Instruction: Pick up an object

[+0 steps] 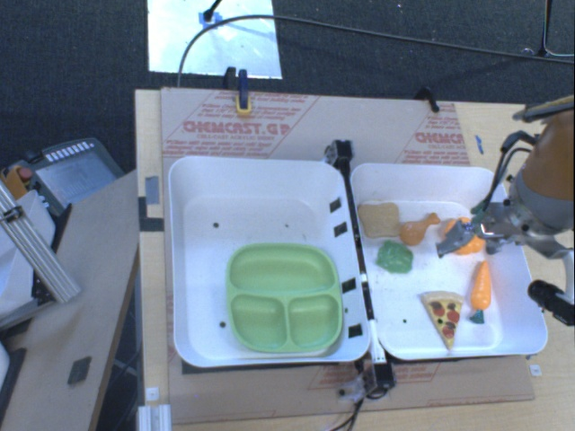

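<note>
The right bin (pixel 517 330) holds several toy foods. A tan toast slice (pixel 379 219) lies at its back left, with an orange-brown drumstick (pixel 417 231) beside it. A green leafy piece (pixel 394 257) sits below the toast. A pizza slice (pixel 444 316) lies near the front, and a carrot (pixel 482 285) lies to its right. My gripper (pixel 456 237) hangs low over the middle of this bin, right at a small orange piece (pixel 469 247) that it partly hides. Whether it is touching that piece I cannot tell.
The left bin (pixel 207 187) carries a green divided plate (pixel 284 296). A black clip strip (pixel 352 241) runs along the seam between the bins. The grey arm with its orange band (pixel 548 173) reaches in over the right bin's right rim.
</note>
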Motion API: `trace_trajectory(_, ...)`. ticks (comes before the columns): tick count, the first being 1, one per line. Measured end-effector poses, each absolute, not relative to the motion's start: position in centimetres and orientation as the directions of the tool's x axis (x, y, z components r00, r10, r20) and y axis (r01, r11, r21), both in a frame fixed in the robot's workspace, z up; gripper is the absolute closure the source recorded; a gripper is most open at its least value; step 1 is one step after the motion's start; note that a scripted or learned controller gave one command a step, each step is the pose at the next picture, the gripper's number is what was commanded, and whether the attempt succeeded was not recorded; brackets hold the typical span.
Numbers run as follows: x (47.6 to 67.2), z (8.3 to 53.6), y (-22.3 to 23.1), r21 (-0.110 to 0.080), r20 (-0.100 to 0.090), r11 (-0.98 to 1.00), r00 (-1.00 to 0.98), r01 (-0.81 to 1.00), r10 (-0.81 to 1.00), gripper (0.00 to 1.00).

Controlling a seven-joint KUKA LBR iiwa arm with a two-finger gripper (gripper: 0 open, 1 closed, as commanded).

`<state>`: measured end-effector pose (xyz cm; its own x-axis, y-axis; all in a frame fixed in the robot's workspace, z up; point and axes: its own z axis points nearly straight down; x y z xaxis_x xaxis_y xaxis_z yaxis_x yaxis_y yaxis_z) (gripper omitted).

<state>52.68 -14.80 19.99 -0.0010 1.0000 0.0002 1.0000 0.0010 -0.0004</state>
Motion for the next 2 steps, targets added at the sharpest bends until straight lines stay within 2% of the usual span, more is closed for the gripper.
trace_trajectory(2, 52.6, 8.7, -15.4, -0.002, 0.001, 0.001, -0.001, 1.0, 1.0, 0.0)
